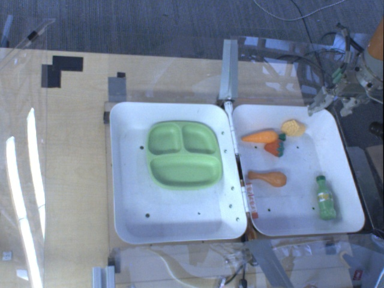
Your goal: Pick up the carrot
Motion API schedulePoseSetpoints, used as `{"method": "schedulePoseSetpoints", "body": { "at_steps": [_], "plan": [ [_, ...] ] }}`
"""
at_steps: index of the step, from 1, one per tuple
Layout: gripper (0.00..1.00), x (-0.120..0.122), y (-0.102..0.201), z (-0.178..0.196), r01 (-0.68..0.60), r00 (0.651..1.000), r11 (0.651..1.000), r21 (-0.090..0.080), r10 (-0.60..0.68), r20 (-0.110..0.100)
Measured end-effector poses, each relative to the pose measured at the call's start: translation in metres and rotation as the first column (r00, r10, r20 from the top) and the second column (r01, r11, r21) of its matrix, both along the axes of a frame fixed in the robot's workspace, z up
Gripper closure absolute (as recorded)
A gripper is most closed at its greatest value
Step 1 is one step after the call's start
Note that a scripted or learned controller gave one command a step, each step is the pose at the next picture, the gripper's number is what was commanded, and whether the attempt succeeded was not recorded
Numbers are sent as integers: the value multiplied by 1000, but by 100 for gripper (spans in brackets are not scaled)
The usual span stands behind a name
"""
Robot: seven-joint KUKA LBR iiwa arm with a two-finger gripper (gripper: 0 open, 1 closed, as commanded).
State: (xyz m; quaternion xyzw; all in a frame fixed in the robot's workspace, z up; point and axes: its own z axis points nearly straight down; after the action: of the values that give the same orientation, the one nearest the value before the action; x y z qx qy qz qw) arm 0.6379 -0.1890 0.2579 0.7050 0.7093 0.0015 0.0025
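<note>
A green divided plate (183, 155) sits in the left bin (126, 221). In the right bin (351, 221) the carrot (261, 137) lies near the far left (strawberry (275, 147) beside it). The gripper (327, 101), perhaps at the far rim, is too cluttered to read.

I was looking at a robotics lab: a plywood bench (60, 179) with two white bins (129, 221) fixed side by side, clear guard panels (270, 59) at the far right, loose cables (300, 11) over grey carpet (150, 17), and black marker tape (60, 69) at the far left.
</note>
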Motion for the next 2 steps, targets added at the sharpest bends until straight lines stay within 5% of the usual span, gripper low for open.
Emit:
{"method": "schedulePoseSetpoints", "body": {
  "at_steps": [1, 2],
  "plan": [
    [0, 19, 35, -140, -163, 987, 987, -6, 163, 14],
    [0, 36, 45, -150, -418, 908, 908, -20, 418, 2]
  ]
}}
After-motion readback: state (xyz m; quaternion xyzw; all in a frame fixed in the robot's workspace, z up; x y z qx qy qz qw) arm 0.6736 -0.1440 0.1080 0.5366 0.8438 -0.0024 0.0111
